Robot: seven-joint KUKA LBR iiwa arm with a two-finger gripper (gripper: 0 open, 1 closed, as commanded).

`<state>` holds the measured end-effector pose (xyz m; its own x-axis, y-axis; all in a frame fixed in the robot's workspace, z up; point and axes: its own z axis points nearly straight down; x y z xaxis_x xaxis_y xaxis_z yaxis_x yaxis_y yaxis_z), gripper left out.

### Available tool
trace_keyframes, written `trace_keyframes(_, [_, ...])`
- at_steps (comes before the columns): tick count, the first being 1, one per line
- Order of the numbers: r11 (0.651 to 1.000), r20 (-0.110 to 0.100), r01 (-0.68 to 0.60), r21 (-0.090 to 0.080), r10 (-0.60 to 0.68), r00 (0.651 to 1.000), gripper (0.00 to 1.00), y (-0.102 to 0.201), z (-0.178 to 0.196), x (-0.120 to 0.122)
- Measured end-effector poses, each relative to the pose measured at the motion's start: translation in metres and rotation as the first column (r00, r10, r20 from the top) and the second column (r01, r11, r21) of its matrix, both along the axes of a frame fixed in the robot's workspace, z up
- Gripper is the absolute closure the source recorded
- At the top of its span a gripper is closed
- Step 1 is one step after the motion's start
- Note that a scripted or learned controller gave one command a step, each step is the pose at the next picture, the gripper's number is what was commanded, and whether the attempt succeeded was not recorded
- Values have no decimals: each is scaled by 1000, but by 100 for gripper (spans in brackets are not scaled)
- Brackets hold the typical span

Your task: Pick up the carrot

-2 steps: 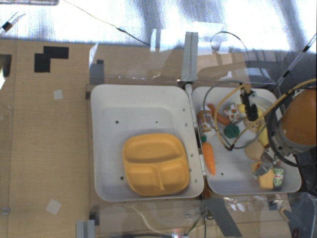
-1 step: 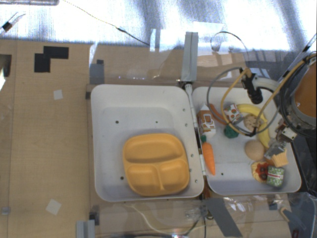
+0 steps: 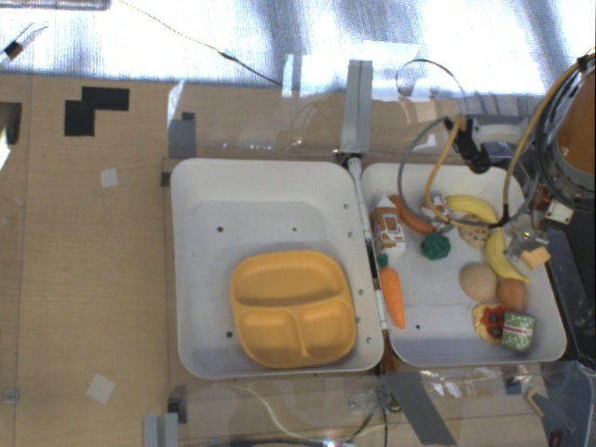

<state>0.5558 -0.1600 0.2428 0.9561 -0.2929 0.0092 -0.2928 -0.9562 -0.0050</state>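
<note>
Can't tell fingers' state, gripper [image 3: 527,247] is partly hidden by cables, sits over right bin [image 3: 438,335] far-right side, just beside a banana [image 3: 501,255]. Arm [image 3: 573,128] enters from right. Carrot [image 3: 392,297] lies in right bin at its left wall, well apart from gripper, below a small bottle [image 3: 386,231]. Broccoli [image 3: 435,246] nr bin centre. Egg [image 3: 479,282] between. Yellow tray [image 3: 292,307] in left bin [image 3: 209,194].

No legible txt anywhere. Small carton [image 3: 388,230] in right bin [image 3: 555,347] has a printed label, too blurred to read; same for green can [image 3: 518,331].
</note>
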Motion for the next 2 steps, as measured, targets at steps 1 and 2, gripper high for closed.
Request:
trace_keyframes(1, [996,4,-90,-5,90,996,100,-24,84,-17])
trace_keyframes(2, [996,13,-94,1,94,995,100,-22,93,-14])
